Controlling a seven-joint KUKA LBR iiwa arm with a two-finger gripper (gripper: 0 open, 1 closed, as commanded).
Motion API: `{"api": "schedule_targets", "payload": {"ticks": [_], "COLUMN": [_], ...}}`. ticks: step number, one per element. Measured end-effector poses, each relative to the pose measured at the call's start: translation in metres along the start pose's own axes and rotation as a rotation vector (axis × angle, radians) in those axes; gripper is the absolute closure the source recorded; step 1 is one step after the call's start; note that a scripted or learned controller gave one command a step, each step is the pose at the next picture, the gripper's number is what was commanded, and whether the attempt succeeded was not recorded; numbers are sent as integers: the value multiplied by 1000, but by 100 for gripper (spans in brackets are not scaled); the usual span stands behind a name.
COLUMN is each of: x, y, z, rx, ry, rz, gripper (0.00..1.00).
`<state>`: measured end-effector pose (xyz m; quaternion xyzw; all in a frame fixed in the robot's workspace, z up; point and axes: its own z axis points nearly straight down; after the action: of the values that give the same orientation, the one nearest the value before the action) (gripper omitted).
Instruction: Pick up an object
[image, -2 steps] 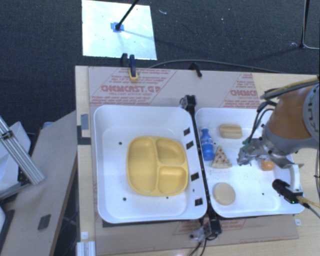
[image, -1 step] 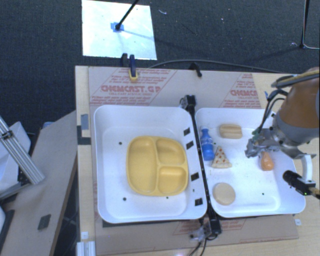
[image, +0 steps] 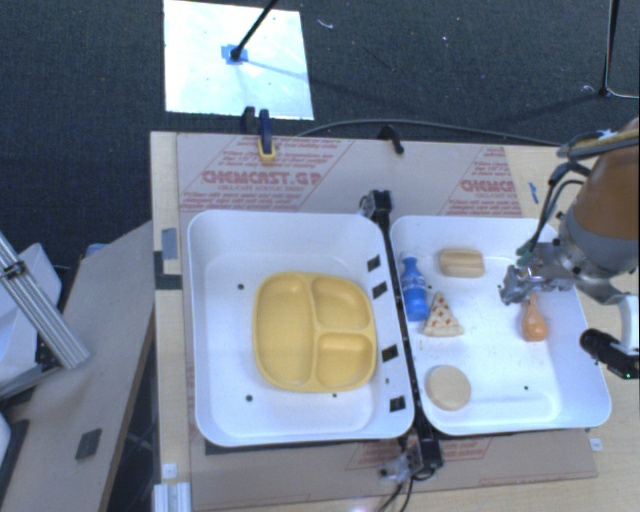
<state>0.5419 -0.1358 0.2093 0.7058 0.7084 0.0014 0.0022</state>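
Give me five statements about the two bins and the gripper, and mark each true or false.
1. The yellow tray lies in the left bin. True.
2. The blue bottle stands in the left bin. False: it is in the right bin, by the divider.
3. The pizza slice lies beside the bottle. True.
4. The gripper hangs over the tray. False: it is over the right bin, by the carrot.
5. The round cookie sits on the tray. False: it lies in the right bin.

Glossy white plastic bins (image: 300, 235); matt yellow plastic tray (image: 315, 330)
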Motion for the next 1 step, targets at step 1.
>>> {"api": "schedule_targets", "payload": {"ticks": [1], "x": [63], "y": [5], "z": [-6], "rx": [2], "ry": [3], "rz": [-7], "gripper": [100]}}
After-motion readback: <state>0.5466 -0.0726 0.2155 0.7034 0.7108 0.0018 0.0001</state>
